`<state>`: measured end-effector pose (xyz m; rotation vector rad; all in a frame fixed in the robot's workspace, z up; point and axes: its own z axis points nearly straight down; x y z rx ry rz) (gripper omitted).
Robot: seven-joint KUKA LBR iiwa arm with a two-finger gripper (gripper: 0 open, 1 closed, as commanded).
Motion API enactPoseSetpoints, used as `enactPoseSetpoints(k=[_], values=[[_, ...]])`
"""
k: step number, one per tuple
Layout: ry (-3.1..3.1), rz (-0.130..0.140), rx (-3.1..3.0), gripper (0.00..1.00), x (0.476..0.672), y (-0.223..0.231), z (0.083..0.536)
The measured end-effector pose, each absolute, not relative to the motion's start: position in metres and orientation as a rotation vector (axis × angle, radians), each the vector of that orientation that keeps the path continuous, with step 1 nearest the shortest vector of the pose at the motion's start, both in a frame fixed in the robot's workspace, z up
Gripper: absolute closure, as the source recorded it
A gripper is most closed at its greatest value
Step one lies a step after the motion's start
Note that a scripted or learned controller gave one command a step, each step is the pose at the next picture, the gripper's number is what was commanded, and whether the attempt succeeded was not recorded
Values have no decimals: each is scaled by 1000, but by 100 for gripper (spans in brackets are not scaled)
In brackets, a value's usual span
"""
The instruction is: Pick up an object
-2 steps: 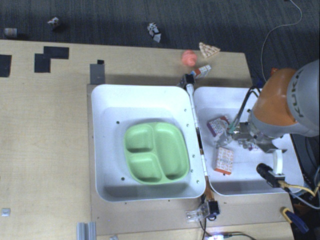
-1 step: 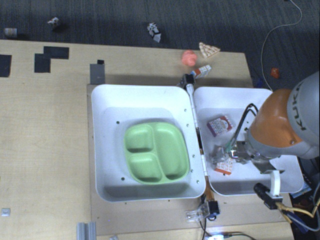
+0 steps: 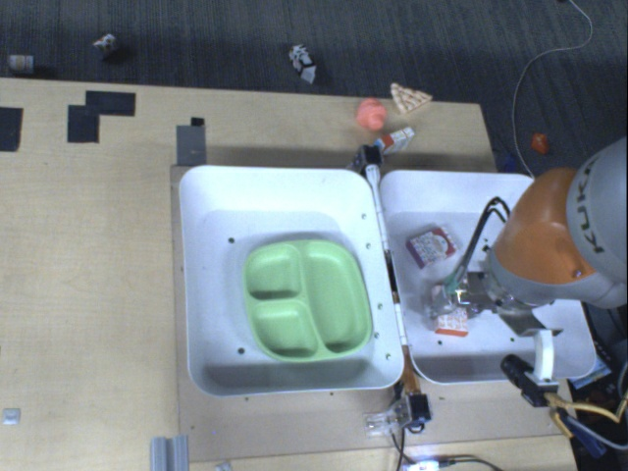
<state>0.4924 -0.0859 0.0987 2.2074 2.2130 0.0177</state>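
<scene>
Wooden bench (image 3: 88,292), two white bins, arm low over the right one.

Nearest, the gripper (image 3: 459,300) hangs over a small red-and-white packet (image 3: 451,324) in the right bin (image 3: 471,366); its grasp state cannot be told. Farther back lies a maroon packet (image 3: 430,246); the left bin (image 3: 211,292) holds a green tray (image 3: 306,297). Judged mid-grasp: next comes closing firmly, then lifting straight.

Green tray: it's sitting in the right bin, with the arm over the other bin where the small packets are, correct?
Not quite. In the camera view the green tray, with its three compartments, lies in the left bin. The arm is over the right bin, where the small packets are.
</scene>
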Motion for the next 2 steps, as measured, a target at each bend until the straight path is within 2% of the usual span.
enactPoseSetpoints(k=[1, 2], values=[[2224, 6, 2214, 100, 498, -34, 212], [2227, 4, 2215, 100, 487, 1, 214]])
